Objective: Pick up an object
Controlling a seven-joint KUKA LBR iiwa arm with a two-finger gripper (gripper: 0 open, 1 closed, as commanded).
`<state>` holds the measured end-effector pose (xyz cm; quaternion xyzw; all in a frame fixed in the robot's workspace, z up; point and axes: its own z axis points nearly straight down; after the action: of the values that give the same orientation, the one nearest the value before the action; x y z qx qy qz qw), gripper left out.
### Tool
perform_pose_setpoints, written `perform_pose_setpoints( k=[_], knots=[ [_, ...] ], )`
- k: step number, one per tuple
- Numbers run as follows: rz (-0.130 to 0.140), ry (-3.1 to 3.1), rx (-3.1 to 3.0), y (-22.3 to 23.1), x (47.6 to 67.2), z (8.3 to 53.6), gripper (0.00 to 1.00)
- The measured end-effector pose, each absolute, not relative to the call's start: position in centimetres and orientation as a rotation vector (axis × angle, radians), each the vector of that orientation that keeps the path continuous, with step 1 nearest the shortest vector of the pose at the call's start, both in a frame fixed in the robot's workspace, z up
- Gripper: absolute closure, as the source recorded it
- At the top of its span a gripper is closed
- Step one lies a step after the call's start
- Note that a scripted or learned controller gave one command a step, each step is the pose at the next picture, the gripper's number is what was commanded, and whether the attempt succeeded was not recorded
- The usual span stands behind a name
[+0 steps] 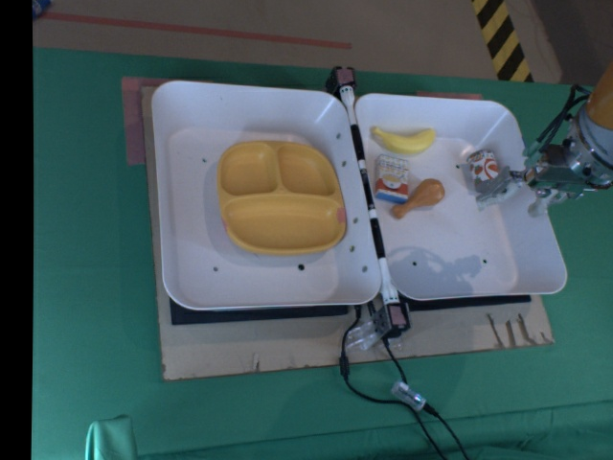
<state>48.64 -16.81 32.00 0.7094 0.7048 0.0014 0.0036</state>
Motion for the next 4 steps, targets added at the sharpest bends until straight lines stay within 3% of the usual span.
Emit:
perform_pose_setpoints(
  k=[1,3,4],
  knots=[
    [0.01,2.198,2.217,-19.0,47.1,18.7,0.0],
    [0.01,2.204,2.212,-16.8,60.8,18.7,0.0],
    [0.004,2.205,2.218,-14.6,63.8,18.7,0.0]
  ],
)
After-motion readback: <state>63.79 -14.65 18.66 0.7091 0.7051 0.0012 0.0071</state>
